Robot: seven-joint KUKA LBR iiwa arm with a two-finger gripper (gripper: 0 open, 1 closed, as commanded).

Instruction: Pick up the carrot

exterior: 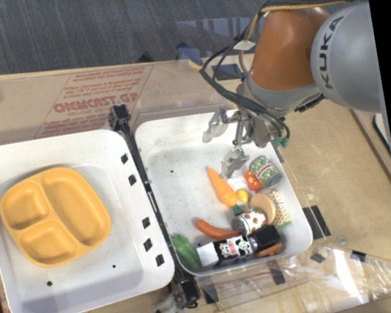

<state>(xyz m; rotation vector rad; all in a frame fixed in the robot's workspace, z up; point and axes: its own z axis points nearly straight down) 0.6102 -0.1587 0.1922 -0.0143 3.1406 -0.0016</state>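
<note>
- The arm is reaching in from the right of the frame, its orange band sitting high at upper right, and the gripper [238, 151] is hanging over the upper middle of the right bin [173, 156].
- The carrot [222, 187] is lying on the floor of that bin, right of the frame's centre, slanting from upper left to lower right, with nothing lifting it.
- The metal fingers [234, 160] are pointing down just above and to the right of the carrot's upper end; they are standing slightly apart with nothing between them, as far as this slant allows.
- So the pick is not yet made: I judge this the approach stage, with closing on the carrot and lifting it both left to do.
- Clutter is crowding the carrot's lower end: a small yellow piece [242, 196] is touching it, a green-and-red can [263, 170] is sitting just to the right, a sausage [213, 227] is lying below, and a dark bottle [240, 245] is along the bin's lower edge.
- The left bin [26, 299] is holding a yellow divided plate [54, 214], well apart from the action.
</note>
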